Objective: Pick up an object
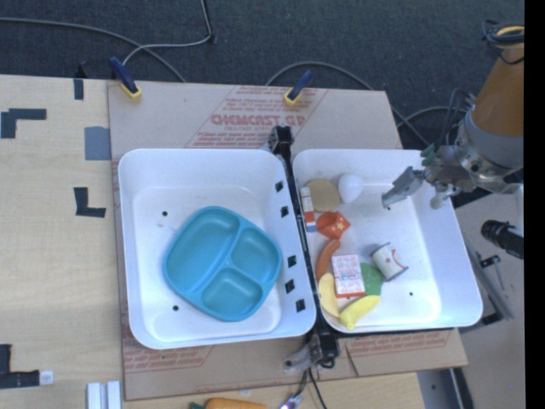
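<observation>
The bench (51,228) carries two white bins side by side on a cardboard sheet. The left bin (136,177) holds one large thing, a blue divided plate (223,262), lying flat near its middle. The right bin (451,288) holds the smaller candidates for the pick, grouped along its left side: a tan round piece (323,194), a white ball (351,187) touching it, a red toy pepper (332,225) just below, an orange carrot-like piece (324,258), a small red-and-white carton (347,276) lying over a green piece (372,278), a yellow banana (345,307) at the bottom, and a small white cup with a red mark (390,261) set slightly apart.

The gripper (407,187) hangs over the right bin's upper right part, near the white ball but apart from it. Nothing is seen between the jaws; whether they are apart or together cannot be told. No object is judged to be lifted yet, so choice, descent, grasp and lift are all left.
</observation>
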Controlling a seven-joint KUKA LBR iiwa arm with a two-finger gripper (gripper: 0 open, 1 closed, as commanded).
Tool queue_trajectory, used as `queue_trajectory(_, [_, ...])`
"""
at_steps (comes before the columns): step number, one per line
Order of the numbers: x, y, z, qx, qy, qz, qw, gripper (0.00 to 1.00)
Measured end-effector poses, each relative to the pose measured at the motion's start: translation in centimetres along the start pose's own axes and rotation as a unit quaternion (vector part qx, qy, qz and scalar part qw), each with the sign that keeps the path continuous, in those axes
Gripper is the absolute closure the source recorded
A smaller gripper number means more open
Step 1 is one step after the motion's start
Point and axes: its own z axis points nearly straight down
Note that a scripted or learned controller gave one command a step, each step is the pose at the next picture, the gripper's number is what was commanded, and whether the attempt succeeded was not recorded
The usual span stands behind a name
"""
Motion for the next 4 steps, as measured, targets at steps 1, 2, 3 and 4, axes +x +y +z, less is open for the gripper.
queue_trajectory(1, [-0.9,-6.6,8.8,0.002,0.001,0.001,1.0000,0.00])
queue_trajectory(2, [0.3,-4.4,16.1,-0.012,-0.007,0.002,0.9999,0.00])
queue_trajectory(3, [4.2,1.4,18.6,-0.004,-0.004,0.001,1.0000,0.00])
queue_trajectory(4, [4.3,5.0,18.7,-0.003,-0.005,0.002,1.0000,0.00])
